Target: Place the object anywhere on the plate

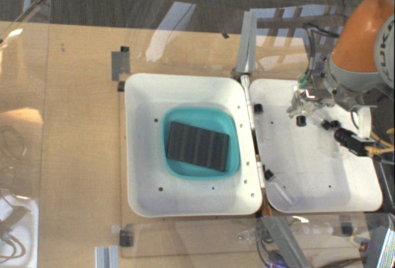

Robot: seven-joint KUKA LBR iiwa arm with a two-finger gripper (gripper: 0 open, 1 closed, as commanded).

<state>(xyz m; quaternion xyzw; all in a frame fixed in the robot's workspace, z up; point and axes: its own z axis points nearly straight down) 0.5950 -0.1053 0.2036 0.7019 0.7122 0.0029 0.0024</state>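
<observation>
A teal plate (229, 126) with rounded corners lies in the middle of the left white bin (143, 137). A dark grey ridged rectangular object (198, 145) rests flat on the plate, slightly turned. My gripper (302, 110) hangs over the upper part of the right white bin (321, 186), well to the right of the plate and apart from the object. Nothing shows in the gripper.
The grey arm with its orange band (364, 32) comes in from the upper right above the right bin. Cables and a black connector (349, 140) hang by the wrist. A metal divider post (247, 44) stands between the bins at the back.
</observation>
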